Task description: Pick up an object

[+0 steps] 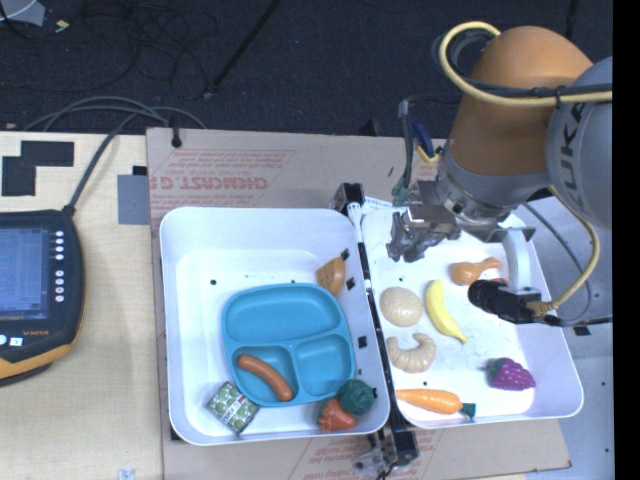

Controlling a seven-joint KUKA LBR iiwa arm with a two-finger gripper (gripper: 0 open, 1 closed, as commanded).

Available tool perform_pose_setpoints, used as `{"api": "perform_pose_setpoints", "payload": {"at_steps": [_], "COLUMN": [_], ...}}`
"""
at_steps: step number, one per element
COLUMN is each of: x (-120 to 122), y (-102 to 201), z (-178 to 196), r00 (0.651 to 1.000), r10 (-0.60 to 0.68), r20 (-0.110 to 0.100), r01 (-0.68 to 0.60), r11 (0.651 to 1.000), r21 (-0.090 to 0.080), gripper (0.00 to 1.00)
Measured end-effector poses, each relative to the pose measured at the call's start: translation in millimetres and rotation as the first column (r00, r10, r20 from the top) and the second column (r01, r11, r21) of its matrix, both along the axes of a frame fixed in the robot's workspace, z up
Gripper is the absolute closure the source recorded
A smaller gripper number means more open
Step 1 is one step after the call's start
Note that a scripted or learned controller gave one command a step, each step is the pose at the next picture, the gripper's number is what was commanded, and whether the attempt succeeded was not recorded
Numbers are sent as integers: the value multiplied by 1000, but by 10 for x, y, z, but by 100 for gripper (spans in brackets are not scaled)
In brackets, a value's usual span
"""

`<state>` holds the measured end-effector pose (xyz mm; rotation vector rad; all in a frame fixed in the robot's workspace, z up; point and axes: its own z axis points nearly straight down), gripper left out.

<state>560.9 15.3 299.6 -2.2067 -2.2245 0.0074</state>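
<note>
My gripper [410,246] hangs over the back left part of the right bin [560,388], fingers pointing down, open with nothing between them. Just in front of it lies a pale egg-shaped piece [401,306], and a yellow banana [443,310] lies to that piece's right. An orange-brown drumstick [473,270] sits to the right of the gripper. Nearer the front are a beige croissant [413,352], a carrot [432,401] and purple grapes [510,373].
The left bin [190,268] holds a blue divided plate [285,323] with a sausage [265,376] in it, a brown piece [332,275], a green-and-white box [232,406] and a green and red piece [345,405]. A pendant screen [30,288] lies at far left.
</note>
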Motion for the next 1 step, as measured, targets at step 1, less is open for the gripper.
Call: {"api": "perform_pose_setpoints", "payload": {"at_steps": [1], "x": [-546], "y": [110], "z": [670], "r00": [1000], "r10": [-6], "r20": [9], "r01": [6], "r11": [1000], "r21": [-1], "gripper": [100]}}
